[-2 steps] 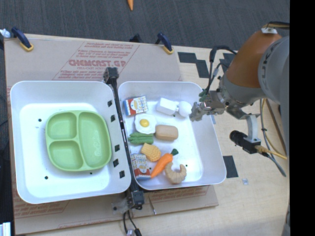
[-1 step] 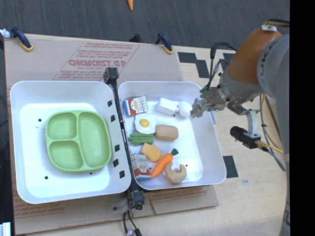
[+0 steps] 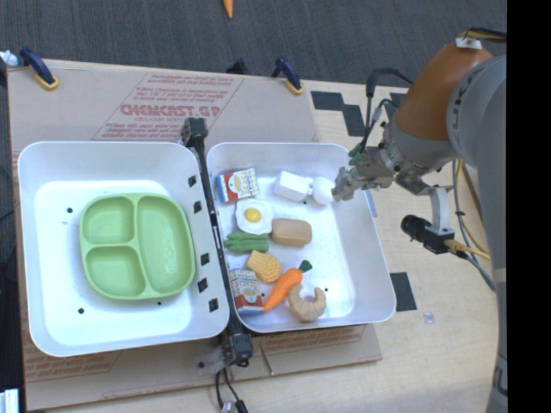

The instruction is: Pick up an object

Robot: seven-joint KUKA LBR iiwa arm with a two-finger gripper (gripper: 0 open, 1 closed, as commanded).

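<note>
While the gripper [image 3: 342,184], its state hidden, hangs beside it, a white block [image 3: 294,186] lies in the right bin [image 3: 372,265].

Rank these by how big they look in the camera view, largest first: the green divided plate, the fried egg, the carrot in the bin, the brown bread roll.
1. Green divided plate, by far.
2. Carrot.
3. Brown bread roll and fried egg: too alike to rank.

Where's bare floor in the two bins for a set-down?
Right bin: bare strip along its right wall, from the white block down past the croissant. Its left half is crowded: egg, bun, corn, carrot. Left bin: green tray takes the middle; only the margin around it is bare.
</note>
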